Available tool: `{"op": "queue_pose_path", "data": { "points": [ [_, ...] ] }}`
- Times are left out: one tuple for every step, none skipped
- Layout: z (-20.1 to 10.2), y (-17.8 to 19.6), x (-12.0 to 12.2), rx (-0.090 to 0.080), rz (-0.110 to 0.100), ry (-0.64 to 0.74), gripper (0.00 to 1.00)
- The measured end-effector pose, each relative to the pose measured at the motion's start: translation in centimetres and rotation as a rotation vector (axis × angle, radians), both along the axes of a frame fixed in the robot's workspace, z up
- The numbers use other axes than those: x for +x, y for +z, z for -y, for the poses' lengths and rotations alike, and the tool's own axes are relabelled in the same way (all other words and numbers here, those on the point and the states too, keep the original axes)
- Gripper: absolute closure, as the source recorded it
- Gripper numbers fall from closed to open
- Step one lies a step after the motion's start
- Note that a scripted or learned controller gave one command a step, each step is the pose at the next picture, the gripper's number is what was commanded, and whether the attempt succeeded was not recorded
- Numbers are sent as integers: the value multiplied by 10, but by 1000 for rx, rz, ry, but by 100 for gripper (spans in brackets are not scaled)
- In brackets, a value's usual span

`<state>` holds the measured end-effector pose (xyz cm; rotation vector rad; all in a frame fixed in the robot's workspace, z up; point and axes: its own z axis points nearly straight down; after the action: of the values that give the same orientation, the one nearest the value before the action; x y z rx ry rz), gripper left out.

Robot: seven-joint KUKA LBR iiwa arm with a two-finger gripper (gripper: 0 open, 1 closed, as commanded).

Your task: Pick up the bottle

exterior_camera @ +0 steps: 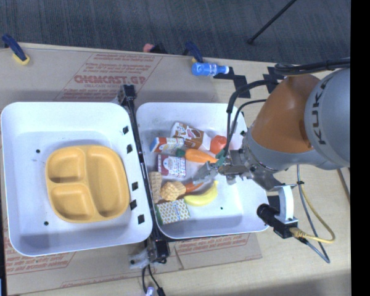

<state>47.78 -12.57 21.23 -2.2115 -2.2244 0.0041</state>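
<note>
Camera view: claw [211, 170] low in right bin [246, 217] among toy food, beside banana [201, 197]; finger state unreadable. Bottle [168, 144] lies near bin's left wall, apart from claw, ungrasped.

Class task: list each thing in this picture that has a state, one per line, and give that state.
yellow tray: upright, compartments bare, in left bin.
gripper: low over the toy food in right bin.
banana: lying flat.
carrot: lying on its side.
blue bottle: on its side, outside the bins.
</note>
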Motion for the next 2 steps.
{"op": "queue_pose_path", "data": {
  "points": [
    [0, 10, 1, 0, -2, 6, 100],
    [76, 49, -2, -3, 3, -117, 100]
  ]
}}
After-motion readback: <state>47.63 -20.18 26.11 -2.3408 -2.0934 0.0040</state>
